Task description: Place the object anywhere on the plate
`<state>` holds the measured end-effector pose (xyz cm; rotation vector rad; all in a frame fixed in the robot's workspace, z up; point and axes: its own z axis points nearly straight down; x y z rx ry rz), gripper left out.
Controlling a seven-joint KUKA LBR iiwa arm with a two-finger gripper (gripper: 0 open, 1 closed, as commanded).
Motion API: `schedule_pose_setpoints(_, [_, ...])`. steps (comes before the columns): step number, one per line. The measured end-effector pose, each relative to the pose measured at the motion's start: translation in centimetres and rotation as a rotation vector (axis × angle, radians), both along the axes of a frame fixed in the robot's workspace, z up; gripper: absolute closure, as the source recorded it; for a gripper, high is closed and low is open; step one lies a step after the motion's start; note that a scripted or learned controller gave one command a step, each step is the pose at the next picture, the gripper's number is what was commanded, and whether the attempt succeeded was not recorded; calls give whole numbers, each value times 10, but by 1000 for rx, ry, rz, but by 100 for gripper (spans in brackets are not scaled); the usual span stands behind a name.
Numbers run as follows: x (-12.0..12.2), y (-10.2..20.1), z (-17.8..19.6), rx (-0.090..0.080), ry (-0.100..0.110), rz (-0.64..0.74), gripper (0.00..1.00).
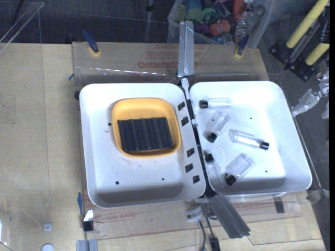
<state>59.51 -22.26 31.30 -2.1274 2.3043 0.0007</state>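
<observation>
Whether the jaws are parted or closed cannot be told. The gripper (310, 101) is a pale blur at the right, outside the right bin (275, 106) and just off its far right corner. Four clear vials with black caps lie apart in that bin, all well left of the gripper: the far vial (214, 103), the middle vial (216, 127), the right vial (250, 140) and the near vial (236, 168). The yellow plate (121, 111), holding a dark ridged insert (145, 133), sits in the left bin (97, 156).

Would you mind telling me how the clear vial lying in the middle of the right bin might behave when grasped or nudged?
The vial lies on its side and looks cylindrical, so it would probably roll if nudged. Its clear, glossy wall suggests it may slip in the jaws. It appears hollow, so likely light.
</observation>
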Motion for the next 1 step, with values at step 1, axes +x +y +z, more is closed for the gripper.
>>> schedule_pose_setpoints(1, [-8, 1, 13, -1, -3, 205, 0])
